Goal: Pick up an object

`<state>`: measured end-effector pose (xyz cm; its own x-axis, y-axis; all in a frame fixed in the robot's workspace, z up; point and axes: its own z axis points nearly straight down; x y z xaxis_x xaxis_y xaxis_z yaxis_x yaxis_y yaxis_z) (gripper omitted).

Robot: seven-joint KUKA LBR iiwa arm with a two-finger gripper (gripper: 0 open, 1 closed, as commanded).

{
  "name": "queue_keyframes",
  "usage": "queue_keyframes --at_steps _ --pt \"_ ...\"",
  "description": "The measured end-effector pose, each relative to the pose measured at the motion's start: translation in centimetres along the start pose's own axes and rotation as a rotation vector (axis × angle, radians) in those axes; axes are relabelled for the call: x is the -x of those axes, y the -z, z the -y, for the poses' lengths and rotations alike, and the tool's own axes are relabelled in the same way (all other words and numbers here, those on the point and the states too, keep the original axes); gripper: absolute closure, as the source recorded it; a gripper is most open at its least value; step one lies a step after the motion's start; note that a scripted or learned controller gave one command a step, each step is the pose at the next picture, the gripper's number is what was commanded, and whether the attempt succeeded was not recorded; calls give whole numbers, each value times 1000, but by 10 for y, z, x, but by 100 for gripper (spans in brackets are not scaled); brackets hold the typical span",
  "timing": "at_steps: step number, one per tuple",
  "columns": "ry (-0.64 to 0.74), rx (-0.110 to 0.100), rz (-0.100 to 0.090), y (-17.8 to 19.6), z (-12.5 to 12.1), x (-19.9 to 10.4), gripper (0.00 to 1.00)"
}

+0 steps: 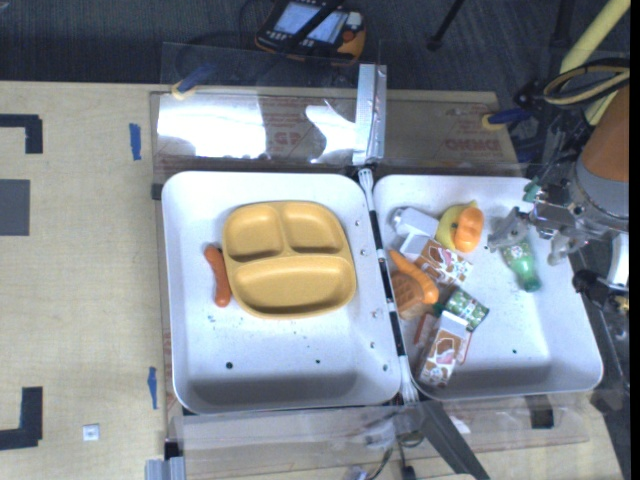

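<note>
The gripper (527,230) hangs over the upper right part of the right bin (560,358), and whether its fingers are spread or closed cannot be told from this slanted view; nothing is plainly seen between them. Just under and a little toward the near side of the fingers lies a small green bottle (522,266), the closest thing to them and the likeliest target. My judgement is that the task is at the approach step, with no grasp made: the next move calls for lining the fingers across the bottle's narrow width and dropping straight down. Left of the fingers, near but apart, sits a yellow and orange toy fruit (461,226), and beyond it a white packet (413,230). Farther left and nearer the camera are an orange lump (412,283) against the divider, a green-topped carton (462,309) and a printed box (444,353). The bin floor below and right of the bottle is bare, giving room to descend; the bin's right rim is close behind the wrist. The left bin (190,298), well apart, holds a yellow tray (288,258) and an orange sausage (219,274).
</note>
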<state>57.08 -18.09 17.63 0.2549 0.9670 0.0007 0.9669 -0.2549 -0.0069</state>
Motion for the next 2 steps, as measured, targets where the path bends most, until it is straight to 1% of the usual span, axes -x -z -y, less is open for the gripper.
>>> queue_keyframes --at_steps 1,2 --pt "-252 5 2 87 52 -5 0" --pt "-126 -7 -10 -59 -5 26 0"
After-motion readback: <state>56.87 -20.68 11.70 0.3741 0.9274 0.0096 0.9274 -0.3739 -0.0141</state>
